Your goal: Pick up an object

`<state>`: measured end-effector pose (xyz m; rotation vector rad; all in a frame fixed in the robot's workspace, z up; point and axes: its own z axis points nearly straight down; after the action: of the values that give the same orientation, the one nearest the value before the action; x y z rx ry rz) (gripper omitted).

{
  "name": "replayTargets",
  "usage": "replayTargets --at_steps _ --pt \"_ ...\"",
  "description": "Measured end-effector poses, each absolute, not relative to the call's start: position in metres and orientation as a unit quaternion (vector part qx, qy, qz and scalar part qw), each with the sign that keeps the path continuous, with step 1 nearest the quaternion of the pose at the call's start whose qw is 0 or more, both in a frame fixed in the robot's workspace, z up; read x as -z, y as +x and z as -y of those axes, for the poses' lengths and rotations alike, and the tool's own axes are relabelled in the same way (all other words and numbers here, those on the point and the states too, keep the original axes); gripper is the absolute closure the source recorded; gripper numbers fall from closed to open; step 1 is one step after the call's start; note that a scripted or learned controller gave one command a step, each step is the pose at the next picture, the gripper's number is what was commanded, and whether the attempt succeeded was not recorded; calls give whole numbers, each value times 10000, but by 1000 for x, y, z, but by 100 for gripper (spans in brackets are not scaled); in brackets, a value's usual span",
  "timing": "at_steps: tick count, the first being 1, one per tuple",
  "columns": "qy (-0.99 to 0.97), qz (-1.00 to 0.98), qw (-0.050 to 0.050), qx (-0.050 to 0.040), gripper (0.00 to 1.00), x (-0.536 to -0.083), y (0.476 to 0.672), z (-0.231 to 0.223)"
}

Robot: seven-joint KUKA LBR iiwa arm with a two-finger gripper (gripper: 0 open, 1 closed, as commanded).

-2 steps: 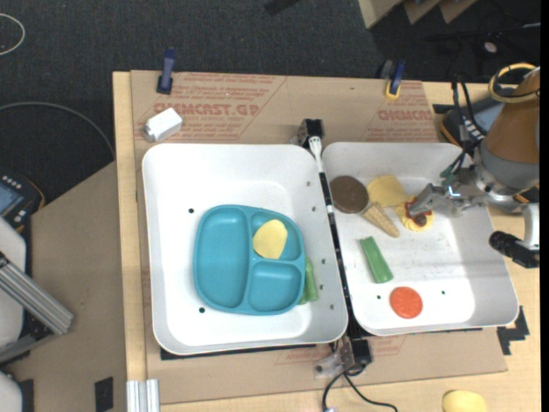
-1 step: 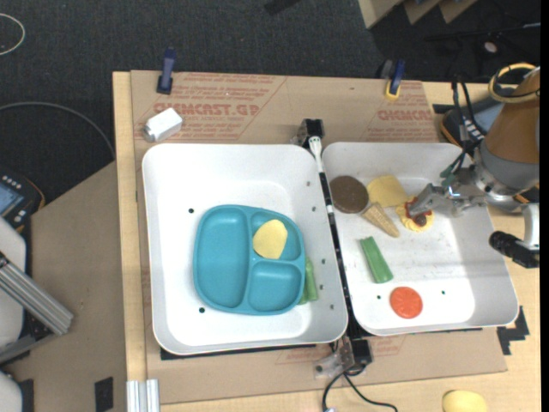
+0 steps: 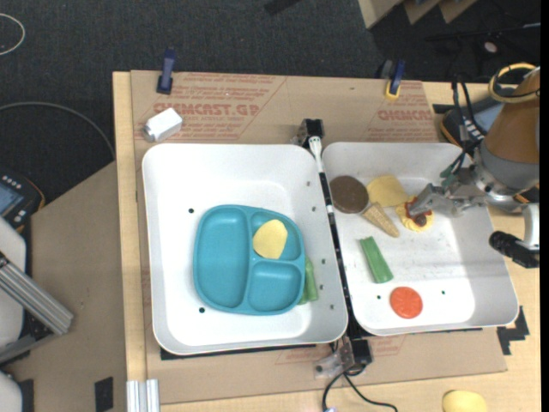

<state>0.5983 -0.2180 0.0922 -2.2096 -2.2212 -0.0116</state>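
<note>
In the right bin (image 3: 480,316), my gripper (image 3: 422,206) reaches in from the right and hangs low over a small red and yellow object (image 3: 418,221), which it partly hides. To the left of that object lie a yellow piece (image 3: 386,190), a tan cone (image 3: 382,221) and a brown round disc (image 3: 348,193). A green stick (image 3: 375,259) and an orange-red round piece (image 3: 406,302) lie nearer the front of the bin.
The left bin (image 3: 171,178) holds a teal divided plate (image 3: 225,260) with a yellow piece (image 3: 270,239) in its upper right compartment. A green item (image 3: 310,283) is wedged beside the plate's right edge. A black divider (image 3: 324,197) runs between the bins.
</note>
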Motion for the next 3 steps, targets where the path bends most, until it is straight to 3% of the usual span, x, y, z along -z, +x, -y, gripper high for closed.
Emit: replayTargets --at_steps 3 --pt "-7052 7089 43 37 0 -92 598 218"
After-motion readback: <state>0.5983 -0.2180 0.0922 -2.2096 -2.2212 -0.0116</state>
